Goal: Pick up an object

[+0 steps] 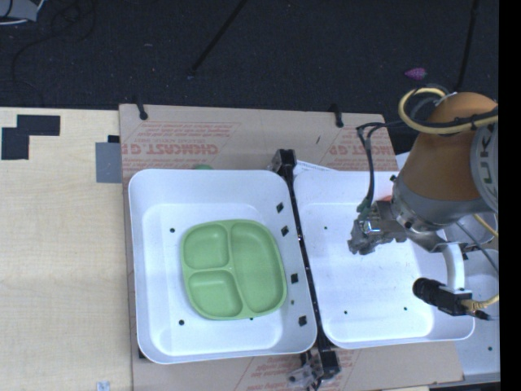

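Over the right bin (383, 316), the gripper (364, 239) is hovering; its grip state is impossible to tell. A green divided plate (233, 269) is lying flat in the left bin (155, 218).

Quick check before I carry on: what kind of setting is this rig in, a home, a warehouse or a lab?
Most likely a robotics lab test bench. Two shallow white bins, the left bin and the right bin, sit on cardboard, loose cables lie on dark floor, and the only item is a green divided plate.
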{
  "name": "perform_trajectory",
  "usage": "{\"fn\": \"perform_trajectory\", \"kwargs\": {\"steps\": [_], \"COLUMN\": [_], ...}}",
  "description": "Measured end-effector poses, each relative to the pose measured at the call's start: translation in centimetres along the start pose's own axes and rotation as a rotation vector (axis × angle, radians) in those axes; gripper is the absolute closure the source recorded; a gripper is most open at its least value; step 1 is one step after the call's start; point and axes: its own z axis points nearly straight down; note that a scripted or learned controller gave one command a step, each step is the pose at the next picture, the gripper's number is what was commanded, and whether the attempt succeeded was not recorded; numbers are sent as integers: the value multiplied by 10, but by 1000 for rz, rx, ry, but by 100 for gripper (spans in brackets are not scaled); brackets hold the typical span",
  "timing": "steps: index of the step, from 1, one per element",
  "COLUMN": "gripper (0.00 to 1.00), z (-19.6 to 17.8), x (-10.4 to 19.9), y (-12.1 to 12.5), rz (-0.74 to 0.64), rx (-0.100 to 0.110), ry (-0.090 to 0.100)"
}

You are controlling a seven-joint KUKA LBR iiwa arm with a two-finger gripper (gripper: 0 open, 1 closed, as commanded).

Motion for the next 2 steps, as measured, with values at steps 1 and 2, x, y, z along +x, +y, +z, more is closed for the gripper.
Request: {"fn": "perform_trajectory", "kwargs": {"steps": [1, 2], "gripper": [100, 100], "z": [-8, 5], "x": [46, 95], "y": [-10, -13], "rz": [-1, -2], "rx": [0, 1], "ry": [0, 0]}}
